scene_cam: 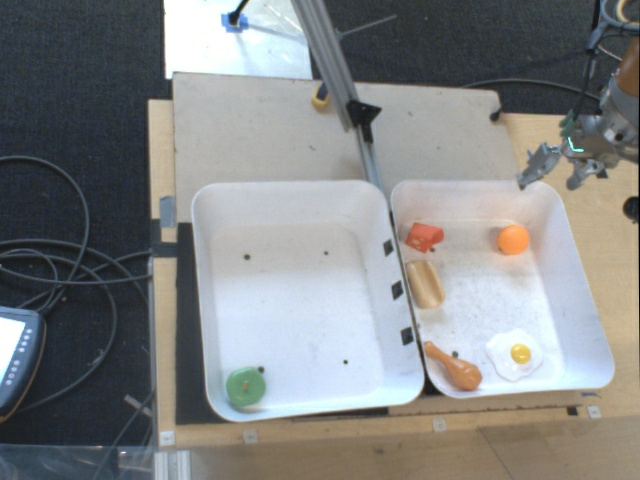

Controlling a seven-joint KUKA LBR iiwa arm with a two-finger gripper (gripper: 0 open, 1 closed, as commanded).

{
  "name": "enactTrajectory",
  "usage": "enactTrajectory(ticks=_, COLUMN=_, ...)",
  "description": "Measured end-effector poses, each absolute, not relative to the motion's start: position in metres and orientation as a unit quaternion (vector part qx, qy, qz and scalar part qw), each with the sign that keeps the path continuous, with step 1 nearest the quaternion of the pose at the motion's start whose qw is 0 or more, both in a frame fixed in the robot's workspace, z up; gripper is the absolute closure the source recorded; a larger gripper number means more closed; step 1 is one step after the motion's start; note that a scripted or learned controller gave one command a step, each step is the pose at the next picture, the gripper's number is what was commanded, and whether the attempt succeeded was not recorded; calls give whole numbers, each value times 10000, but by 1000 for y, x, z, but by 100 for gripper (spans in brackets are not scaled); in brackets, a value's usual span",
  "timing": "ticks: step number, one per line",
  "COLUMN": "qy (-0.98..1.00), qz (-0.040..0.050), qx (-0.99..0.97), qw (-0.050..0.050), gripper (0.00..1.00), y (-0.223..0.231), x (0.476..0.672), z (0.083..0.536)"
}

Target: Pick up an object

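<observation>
My gripper (558, 171) hangs at the right edge of the camera view, above the far right corner of the right bin (585, 308). Its two fingers are spread apart with nothing between them. Inside that bin lie an orange ball (513, 240), a red piece (425, 235), a tan bread roll (426, 283), an orange carrot-like piece (453, 365) and a fried egg (516, 354). The orange ball is the nearest item, below and left of the gripper. A green round piece (245, 386) sits in the near left corner of the left bin (210, 268).
A grey slanted pole (330, 53) crosses from the top centre down to the divide between the bins. Cables (60, 258) and a tablet (15, 353) lie on the floor at left. A tan board (260, 128) extends behind the bins.
</observation>
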State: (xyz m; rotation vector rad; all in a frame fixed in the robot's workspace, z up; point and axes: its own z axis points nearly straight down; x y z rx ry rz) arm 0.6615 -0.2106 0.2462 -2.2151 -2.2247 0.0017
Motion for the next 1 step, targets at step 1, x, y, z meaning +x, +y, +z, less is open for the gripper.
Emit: enactTrajectory(ticks=1, qy=-7094, qz=0, qx=-7048, qw=-11, gripper=0, y=-210, x=662, z=249)
